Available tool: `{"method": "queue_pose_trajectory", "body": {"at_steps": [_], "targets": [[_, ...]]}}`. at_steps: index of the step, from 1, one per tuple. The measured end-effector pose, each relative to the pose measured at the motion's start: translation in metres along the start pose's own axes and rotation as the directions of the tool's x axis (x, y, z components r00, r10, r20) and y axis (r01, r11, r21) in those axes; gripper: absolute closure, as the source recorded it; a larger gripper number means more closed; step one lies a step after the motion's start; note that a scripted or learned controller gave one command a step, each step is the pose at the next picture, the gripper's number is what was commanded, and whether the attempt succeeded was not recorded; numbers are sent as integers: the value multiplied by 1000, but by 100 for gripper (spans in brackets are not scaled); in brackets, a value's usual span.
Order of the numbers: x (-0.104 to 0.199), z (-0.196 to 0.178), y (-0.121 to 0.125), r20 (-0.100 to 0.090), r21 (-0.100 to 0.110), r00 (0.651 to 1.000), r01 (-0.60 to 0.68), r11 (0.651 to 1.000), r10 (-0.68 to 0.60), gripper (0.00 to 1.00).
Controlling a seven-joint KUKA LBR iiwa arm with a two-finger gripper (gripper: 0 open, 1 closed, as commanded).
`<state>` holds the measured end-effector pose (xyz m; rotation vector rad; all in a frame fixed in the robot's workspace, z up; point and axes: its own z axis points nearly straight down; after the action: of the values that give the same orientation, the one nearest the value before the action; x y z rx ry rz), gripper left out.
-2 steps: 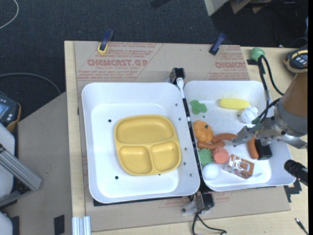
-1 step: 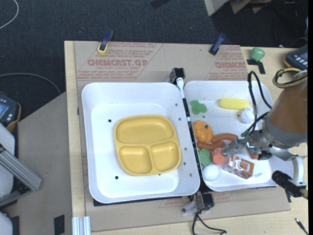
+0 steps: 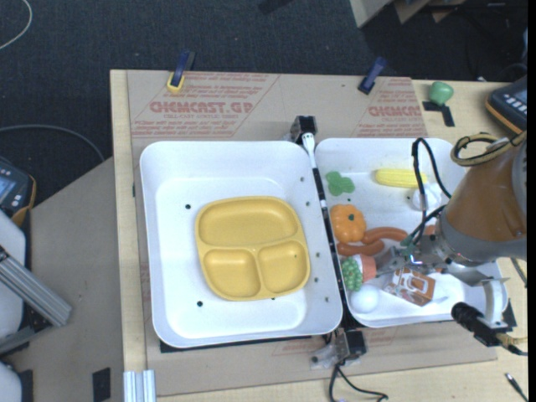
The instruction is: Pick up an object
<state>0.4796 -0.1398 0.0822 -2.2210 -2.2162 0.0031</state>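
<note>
Smooth white ball (image 3: pixel 365 299) beside orange-patterned packet (image 3: pixel 413 287); tool (image 3: pixel 400 268) above, grip state unclear.

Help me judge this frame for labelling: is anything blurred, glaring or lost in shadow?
Camera view: even light, soft shadows; the yellow tray is sharp; the left bin is bright white without hiding anything; the small toys by the gripper are soft and hard to identify; the arm covers part of the right bin.
</note>
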Motion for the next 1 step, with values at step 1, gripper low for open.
{"method": "queue_pose_trajectory", "body": {"at_steps": [1], "targets": [[0,-12,1,2,-5,1000,0,1000,0,100]]}}
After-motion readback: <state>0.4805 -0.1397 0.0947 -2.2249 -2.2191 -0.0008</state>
